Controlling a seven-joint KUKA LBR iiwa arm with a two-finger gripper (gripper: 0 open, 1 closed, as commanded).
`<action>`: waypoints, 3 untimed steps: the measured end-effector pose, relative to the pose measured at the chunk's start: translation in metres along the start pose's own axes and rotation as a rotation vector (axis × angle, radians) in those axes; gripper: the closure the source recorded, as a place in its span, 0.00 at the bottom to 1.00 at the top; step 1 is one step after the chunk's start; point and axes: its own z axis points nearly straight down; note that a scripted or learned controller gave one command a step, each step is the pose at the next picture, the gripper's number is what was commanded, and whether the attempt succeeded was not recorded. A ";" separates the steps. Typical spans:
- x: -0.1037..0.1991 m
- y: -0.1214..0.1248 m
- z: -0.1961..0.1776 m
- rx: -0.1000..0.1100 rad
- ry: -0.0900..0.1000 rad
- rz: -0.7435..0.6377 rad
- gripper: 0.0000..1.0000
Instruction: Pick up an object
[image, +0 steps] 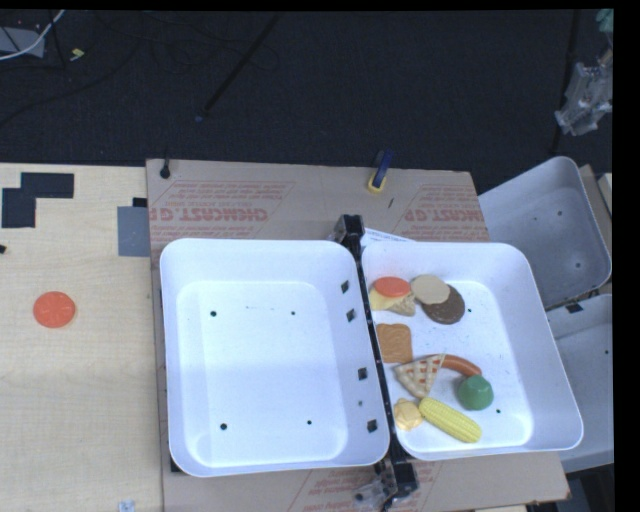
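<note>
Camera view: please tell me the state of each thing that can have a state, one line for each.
Left bin: flat on the bench.
Right bin: holds toy food along its left side.
Corn: lying flat, near the front wall.
Green ball: resting beside the sausage.
Waffle slice: lying flat.
Gripper: raised, away from the bins.

Dark floor (300, 80), cables; pale wooden bench (70, 400)

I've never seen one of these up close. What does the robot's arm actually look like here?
At the upper right, the gripper appears as a pale grey, angular, metallic-looking piece against the dark background. It is small and blurred, so I cannot make out any cables or markings on it.
</note>
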 end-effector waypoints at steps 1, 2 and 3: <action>0.048 -0.006 0.196 0.018 0.005 -0.005 1.00; 0.048 0.001 0.083 -0.011 0.000 -0.004 1.00; 0.051 0.000 0.055 -0.003 0.001 -0.004 1.00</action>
